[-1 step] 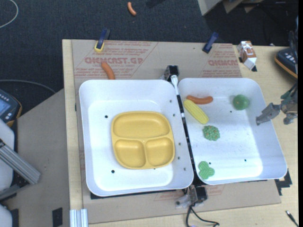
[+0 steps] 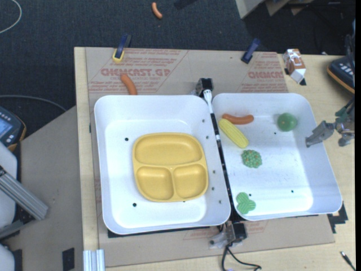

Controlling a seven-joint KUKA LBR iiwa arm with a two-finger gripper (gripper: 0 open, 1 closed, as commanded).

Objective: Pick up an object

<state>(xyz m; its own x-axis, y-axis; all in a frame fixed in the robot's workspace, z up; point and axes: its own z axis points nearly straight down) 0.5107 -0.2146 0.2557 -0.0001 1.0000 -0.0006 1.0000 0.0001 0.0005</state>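
The right bin (image 2: 316, 168) holds an orange sausage (image 2: 238, 118), a yellow corn cob (image 2: 233, 133), a green ball (image 2: 286, 122), a speckled green piece (image 2: 251, 158) and a small green leafy item (image 2: 245, 202) at its front left corner. My gripper (image 2: 330, 138) hangs over the bin's right rim, to the right of the green ball. Its fingers stand spread apart with nothing between them, so it is open. One fingertip (image 2: 313, 139) points into the bin.
The left bin (image 2: 113, 151) carries a yellow divided plate (image 2: 169, 166). A loose sausage (image 2: 129, 84) lies on the cardboard behind the left bin. Clamps (image 2: 119, 48) (image 2: 250, 51) grip the board's far edge. A small box (image 2: 294, 63) sits at the back right.
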